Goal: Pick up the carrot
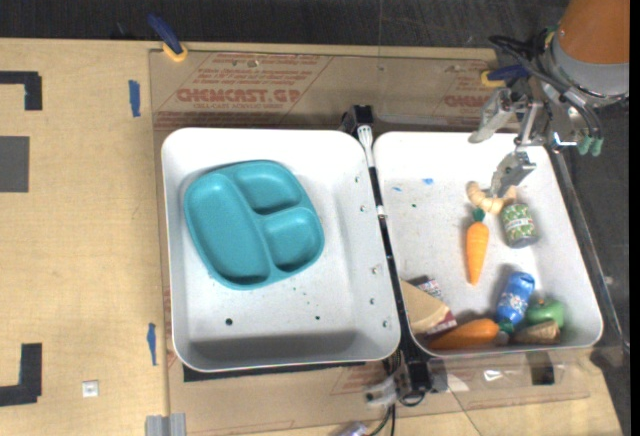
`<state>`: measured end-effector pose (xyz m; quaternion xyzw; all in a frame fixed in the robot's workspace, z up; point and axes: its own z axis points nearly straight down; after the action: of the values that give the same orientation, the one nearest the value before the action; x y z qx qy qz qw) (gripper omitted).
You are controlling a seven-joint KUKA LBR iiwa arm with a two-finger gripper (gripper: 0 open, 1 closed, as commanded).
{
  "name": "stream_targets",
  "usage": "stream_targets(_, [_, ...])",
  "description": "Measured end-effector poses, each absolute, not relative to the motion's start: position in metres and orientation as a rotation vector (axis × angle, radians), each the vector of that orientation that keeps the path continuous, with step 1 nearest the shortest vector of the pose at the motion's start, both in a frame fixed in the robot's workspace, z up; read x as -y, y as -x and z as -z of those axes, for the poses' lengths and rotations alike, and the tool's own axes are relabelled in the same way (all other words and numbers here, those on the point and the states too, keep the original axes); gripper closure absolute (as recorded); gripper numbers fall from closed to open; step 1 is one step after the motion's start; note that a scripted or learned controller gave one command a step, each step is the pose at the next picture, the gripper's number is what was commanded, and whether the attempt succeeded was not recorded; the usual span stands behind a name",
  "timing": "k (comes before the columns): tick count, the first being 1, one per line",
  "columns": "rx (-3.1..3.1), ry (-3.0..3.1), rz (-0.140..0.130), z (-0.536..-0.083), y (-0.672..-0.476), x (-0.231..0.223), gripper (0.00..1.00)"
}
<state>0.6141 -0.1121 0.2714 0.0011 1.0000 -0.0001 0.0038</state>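
Your gripper point(510, 167) hangs over the far end of the right bin point(585, 254), fingers narrowly parted and holding nothing. The carrot point(477, 249) lies just below it on the bin floor, beside a green round toy point(518, 223). It looks like light, stiff, smooth plastic, so pinch across its thick middle.

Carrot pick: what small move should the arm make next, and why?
Probably ease the gripper toward the camera and down over the carrot. It hangs above the right bin's far end, while the carrot lies free just nearer, beside a green ball.
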Motion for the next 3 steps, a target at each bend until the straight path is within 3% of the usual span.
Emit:
stream_targets(1, [-3.140, -0.193, -0.003, -0.162, -0.604, 0.103, 0.00])
stream_targets(2, [-3.112, -0.352, -0.001, -0.096, -0.566, 0.115, 0.00])
stream_targets(3, [-3.122, -0.094, 0.002, -0.091, -0.512, 0.103, 0.00])
